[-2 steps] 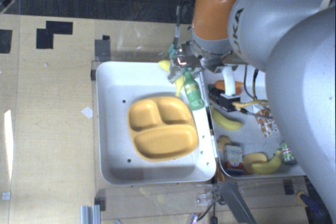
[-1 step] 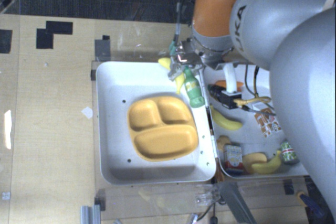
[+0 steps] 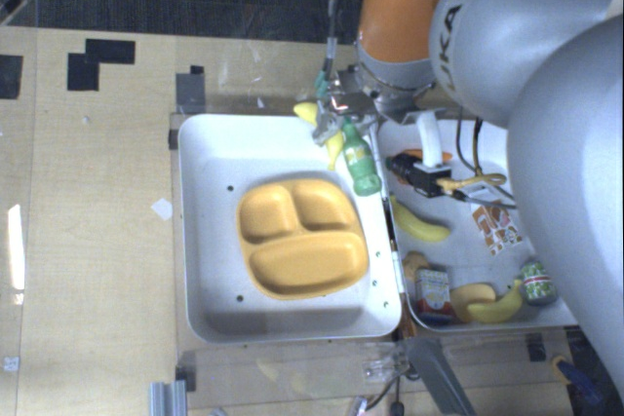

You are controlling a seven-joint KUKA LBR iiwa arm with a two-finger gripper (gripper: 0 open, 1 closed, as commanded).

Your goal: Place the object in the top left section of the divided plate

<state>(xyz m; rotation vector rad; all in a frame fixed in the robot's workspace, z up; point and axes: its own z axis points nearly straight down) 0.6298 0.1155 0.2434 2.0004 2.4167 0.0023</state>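
Fingers on the gripper (image 3: 341, 117) are hidden from me, so I cannot tell whether they grip anything. Below the arm (image 3: 507, 44), I see the left bin (image 3: 210, 209) holding the yellow divided plate (image 3: 300, 237). Smallest, the green bottle (image 3: 360, 163) hangs tilted under the gripper at the bin's right wall. I judge it light, rigid, slippery plastic; best taken across its body.

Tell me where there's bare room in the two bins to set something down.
The left bin has bare floor left of the yellow divided plate and a strip in front of it. All three plate sections look bare. The right bin is crowded: bananas, a small carton and other items. The gripper and a green bottle hang over the divide.
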